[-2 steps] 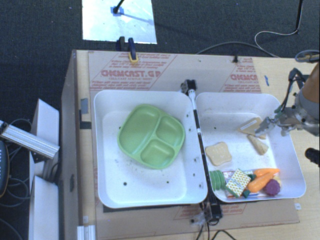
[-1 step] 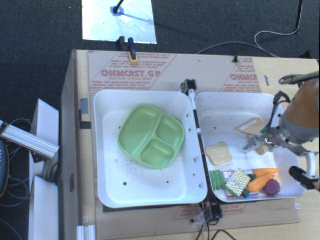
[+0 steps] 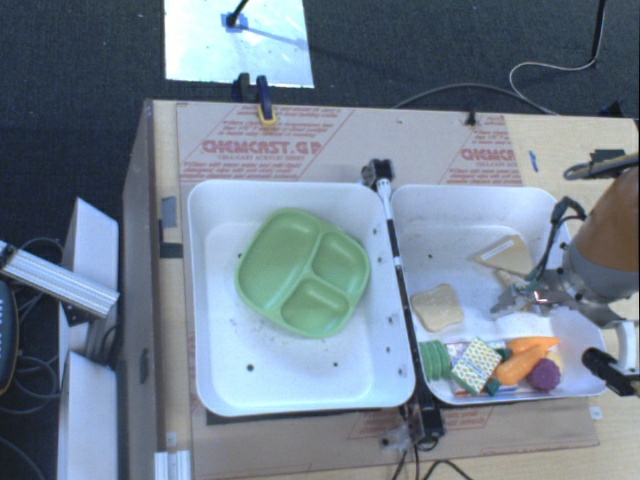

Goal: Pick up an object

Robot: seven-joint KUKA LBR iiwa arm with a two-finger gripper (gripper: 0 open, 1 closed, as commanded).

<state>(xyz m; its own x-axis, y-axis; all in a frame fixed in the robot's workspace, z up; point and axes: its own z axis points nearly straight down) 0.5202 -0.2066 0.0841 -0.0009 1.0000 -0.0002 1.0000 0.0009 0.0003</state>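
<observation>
The right bin [image 3: 470, 203] holds several toy foods. A tan bread slice [image 3: 438, 308] lies near its left wall, and a tan wedge [image 3: 505, 255] lies further back. Along the front wall lie a green ribbed piece [image 3: 433, 358], a colourful packet [image 3: 478, 364], an orange carrot [image 3: 520, 358] and a purple ball [image 3: 545, 374]. My gripper [image 3: 517, 298] hangs low over the bin's right middle, between the wedge and the carrot, to the right of the bread slice. The arm [image 3: 610, 253] comes in from the right and hides the bin's right wall.
The left bin [image 3: 215, 368] holds a green divided plate [image 3: 303, 271] lying at a slant. A black divider [image 3: 395, 268] runs between the two bins. Cables trail across the dark floor behind the bench.
</observation>
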